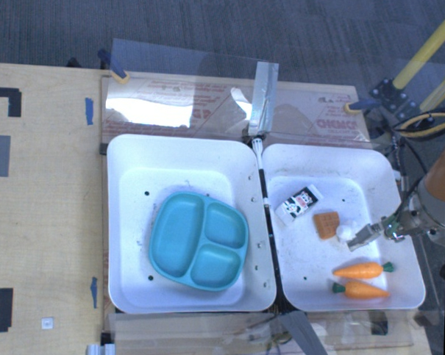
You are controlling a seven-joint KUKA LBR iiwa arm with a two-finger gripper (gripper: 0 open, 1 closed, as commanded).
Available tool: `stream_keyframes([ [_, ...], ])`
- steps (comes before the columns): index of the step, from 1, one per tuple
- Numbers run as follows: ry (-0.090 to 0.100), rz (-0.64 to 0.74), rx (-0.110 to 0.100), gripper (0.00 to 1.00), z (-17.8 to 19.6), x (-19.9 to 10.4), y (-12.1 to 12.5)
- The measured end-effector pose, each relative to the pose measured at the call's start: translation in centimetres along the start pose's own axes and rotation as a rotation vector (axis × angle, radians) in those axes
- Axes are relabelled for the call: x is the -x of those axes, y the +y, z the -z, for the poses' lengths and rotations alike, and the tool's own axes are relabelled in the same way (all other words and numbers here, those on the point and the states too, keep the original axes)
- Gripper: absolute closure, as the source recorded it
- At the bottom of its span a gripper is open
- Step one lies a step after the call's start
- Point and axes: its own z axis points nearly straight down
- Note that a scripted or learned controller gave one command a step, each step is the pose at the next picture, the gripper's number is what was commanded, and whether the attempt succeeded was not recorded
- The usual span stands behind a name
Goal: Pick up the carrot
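Two orange carrots with green ends lie near the front right corner of the right bin (333,165): one carrot (360,271) behind, the other carrot (365,290) right in front of it. My gripper (361,239) reaches in from the right and hangs a little behind the carrots, apart from them. Its tip is next to a small white object (345,233). Nothing shows in its grasp.
The right bin also holds a black-and-white carton (299,204) and a brown cracker-like piece (326,225). A blue divided plate (199,240) sits in the left bin (127,161). A metal divider (262,108) stands behind the bins.
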Motion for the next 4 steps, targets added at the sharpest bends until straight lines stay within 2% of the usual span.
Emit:
stream_keyframes([
  [1,0.001,0.068,0.002,0.0,-7.4,-0.9,-1.4],
  [2,-0.004,0.067,0.008,1.0,-6.2,-0.8,-1.2],
  [3,-0.003,0.067,0.007,0.0,-6.3,-0.9,-1.3],
  [4,0.0,0.06,0.001,0.0,-7.4,-3.8,-0.7],
])
